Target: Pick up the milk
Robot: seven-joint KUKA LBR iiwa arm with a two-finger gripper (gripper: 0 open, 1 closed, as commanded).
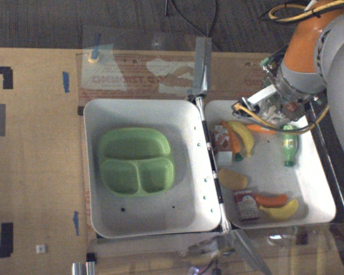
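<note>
Overhead, the scene is read as follows.

Arm: a grey arm with an orange band [309, 36] is seen reaching in from the right, above the far edge of the right bin [318, 202].

Gripper: the gripper [269, 110] is placed over the far part of the right bin, wrapped in cables; whether it is released or clenched cannot be told, as its tips are hidden in the clutter.

Milk: two small red-and-white cartons are seen in the right bin. One carton [219, 139] lies against the bin's left wall, just beside a carrot [235, 145] and a banana [243, 137]. A second carton [246, 205] lies near the front edge. Which one is the milk cannot be told.

Other items in the right bin: a green bottle [289, 148] is found just below the gripper; a tan potato-like piece [233, 179] lies near the left wall; an orange carrot [271, 199] and a yellow banana [282, 209] lie beside the front carton.

Left bin: the left bin [103, 211] is seen to hold a green divided tray [136, 160].

Bench: both bins are set on a brown board [40, 153].
</note>
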